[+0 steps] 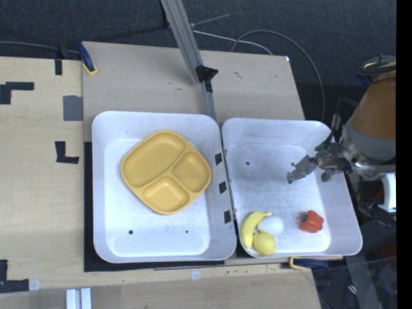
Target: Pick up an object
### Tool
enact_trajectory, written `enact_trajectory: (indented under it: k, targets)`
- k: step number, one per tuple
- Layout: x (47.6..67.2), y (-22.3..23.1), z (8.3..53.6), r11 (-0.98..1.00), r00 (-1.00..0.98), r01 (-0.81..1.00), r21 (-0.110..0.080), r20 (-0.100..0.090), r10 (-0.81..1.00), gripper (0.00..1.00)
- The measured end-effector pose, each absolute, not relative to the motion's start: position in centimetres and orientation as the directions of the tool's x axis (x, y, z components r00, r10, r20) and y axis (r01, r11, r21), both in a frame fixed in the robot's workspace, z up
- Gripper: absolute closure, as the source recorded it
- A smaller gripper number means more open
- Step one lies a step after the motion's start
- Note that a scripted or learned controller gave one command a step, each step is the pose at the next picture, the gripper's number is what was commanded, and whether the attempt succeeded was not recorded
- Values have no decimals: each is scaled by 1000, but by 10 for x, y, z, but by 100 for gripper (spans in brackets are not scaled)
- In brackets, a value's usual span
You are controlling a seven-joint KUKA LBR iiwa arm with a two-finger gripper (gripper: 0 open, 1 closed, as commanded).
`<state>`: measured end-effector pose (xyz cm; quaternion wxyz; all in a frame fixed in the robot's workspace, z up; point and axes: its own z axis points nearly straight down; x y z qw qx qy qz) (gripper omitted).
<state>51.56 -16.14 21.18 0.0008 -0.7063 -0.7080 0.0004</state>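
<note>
Right bin [257, 134] floor open – clutter only along near wall.

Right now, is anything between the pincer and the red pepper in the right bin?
Nothing visible. The pincer hangs over bare bin floor, and the pepper lies apart below it in the picture, near the bin's front. The banana, egg and lemon cluster to the pepper's left, off that path.

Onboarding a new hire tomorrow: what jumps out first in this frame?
The big yellow divided plate dominates the left bin. In the right bin, a banana, a white egg and a lemon huddle in the near left corner, with a red pepper a little to their right. The gripper hangs over that bin's right side, holding nothing.
</note>
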Motion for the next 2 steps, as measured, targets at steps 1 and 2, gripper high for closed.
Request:
enact_trajectory:
  k: [1,2]
  targets:
    - [516,-162,212,2,-2,1000,-2,0,1000,0]
    - [516,-169,165,1,-1,1000,-6,0,1000,0]
